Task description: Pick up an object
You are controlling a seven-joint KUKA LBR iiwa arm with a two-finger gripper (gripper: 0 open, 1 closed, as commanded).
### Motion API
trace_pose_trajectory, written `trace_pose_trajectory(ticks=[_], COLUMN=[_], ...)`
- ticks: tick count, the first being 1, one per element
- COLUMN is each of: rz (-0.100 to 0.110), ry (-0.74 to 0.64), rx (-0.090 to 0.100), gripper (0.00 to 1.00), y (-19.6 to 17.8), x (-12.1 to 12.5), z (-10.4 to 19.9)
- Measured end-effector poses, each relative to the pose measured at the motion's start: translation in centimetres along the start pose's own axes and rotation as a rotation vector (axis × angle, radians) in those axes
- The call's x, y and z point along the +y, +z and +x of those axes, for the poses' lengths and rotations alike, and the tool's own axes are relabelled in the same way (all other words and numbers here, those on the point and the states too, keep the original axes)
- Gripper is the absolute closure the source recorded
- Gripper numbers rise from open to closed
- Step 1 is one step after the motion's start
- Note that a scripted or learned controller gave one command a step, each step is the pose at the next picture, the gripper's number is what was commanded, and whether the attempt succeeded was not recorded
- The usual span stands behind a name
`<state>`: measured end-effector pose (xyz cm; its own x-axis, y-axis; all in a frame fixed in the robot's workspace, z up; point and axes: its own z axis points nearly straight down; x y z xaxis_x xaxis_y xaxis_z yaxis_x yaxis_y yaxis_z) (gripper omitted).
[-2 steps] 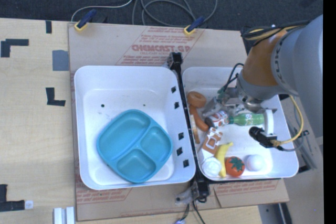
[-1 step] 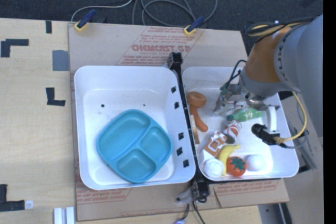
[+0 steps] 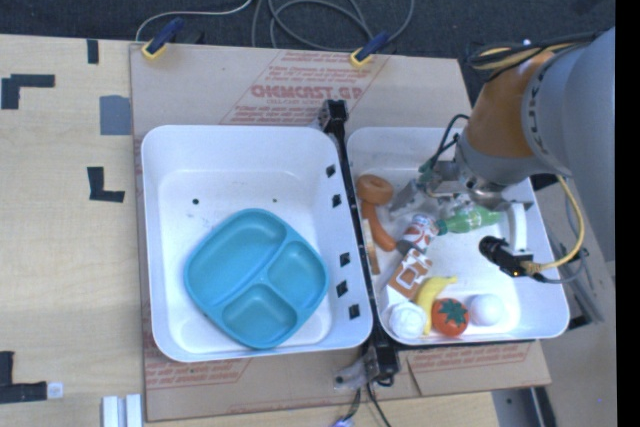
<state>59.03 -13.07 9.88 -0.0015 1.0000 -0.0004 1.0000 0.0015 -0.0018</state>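
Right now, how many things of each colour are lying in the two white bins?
Blue: 1, the blue plastic divided plate in the left bin.
Orange: 2, the round orange lump and the long orange piece.
Yellow: 1, the yellow toy banana.
Red: 1, the red toy tomato.
White: 2, the white egg and the white round cup.
Green: 1, the green bottle.
Total: 8, not counting small mixed-colour packets.
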Motion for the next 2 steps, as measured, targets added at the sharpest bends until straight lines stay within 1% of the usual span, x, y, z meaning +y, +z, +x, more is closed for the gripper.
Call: trace_pose_trajectory(ticks=[1,2], rz=[-0.004,-0.005], ry=[-0.003,-0.001], rx=[-0.001,-0.001], gripper=[0.0,1.0], y=[1.3,0.3], x=[6.7,6.6], z=[3.1,2.9])
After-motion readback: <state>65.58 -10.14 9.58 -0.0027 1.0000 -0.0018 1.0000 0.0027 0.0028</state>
